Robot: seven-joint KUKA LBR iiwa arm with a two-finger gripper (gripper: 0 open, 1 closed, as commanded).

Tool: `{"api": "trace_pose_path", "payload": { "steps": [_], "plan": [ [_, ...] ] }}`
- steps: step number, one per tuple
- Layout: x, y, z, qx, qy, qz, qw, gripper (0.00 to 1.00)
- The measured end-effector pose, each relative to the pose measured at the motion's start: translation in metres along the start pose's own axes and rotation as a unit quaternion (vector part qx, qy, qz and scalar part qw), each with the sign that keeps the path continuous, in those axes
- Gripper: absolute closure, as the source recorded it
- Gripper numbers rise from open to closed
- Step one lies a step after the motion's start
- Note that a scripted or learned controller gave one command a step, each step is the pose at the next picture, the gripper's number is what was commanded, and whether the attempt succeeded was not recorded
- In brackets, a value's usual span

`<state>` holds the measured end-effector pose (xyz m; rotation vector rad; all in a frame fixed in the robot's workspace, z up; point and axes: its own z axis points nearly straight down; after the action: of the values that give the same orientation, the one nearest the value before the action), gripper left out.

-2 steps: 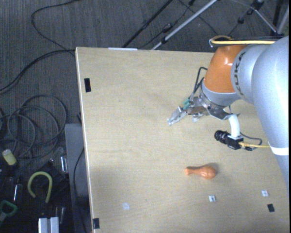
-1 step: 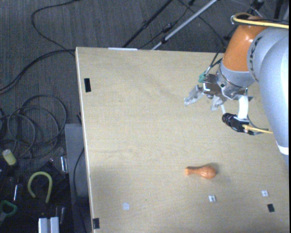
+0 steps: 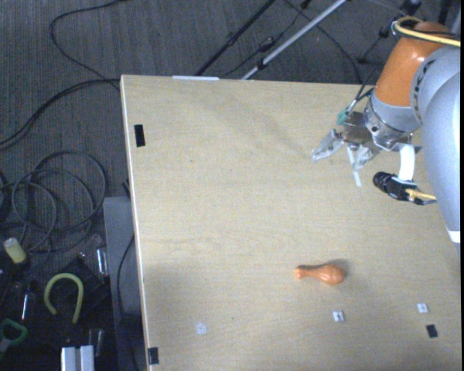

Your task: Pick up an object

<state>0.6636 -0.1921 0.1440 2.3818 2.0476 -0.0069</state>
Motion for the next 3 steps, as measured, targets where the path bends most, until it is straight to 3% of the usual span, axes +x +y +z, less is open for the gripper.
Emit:
{"api": "trace_pose_path", "payload": {
  "steps": [1,2,3],
  "plan": [
    [-0.011,0.006,0.025,0.000,0.000,-0.080,0.9968,0.00],
    [-0.030,0.010,0.033,-0.001,0.000,-0.174,0.9848,0.00],
    [-0.029,0.010,0.060,-0.002,0.001,-0.360,0.9328,0.00]
  ]
}}
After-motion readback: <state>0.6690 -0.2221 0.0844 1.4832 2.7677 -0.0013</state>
